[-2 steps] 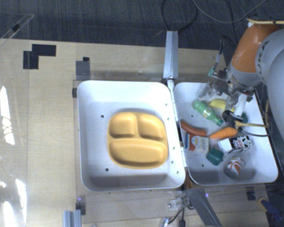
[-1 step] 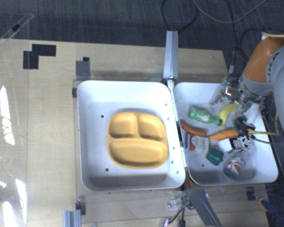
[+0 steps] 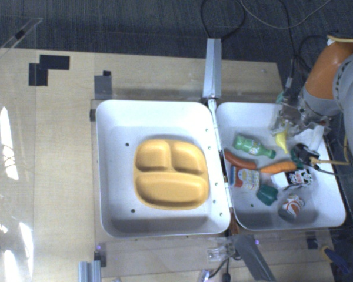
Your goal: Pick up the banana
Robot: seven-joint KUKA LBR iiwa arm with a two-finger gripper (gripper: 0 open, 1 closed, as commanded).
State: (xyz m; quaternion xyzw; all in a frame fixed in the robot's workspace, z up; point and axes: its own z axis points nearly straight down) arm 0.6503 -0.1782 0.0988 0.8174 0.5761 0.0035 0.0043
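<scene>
camera view: banana (image 3: 280,140) right bin, just under claw (image 3: 287,124); claw state unclear.

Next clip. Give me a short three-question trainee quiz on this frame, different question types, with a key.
1. True or false: the yellow three-compartment plastic tray lies in the right white bin.
2. Multiple choice: the small yellow banana lies (A) on the tray, (B) in the right bin's upper part, near the hand, (C) on the wooden bench.
3. Fill in: directly left of the banana lies a ____ plastic bottle.

Key: 1 false, it is in the left white bin. 2 B. 3 green.
</scene>
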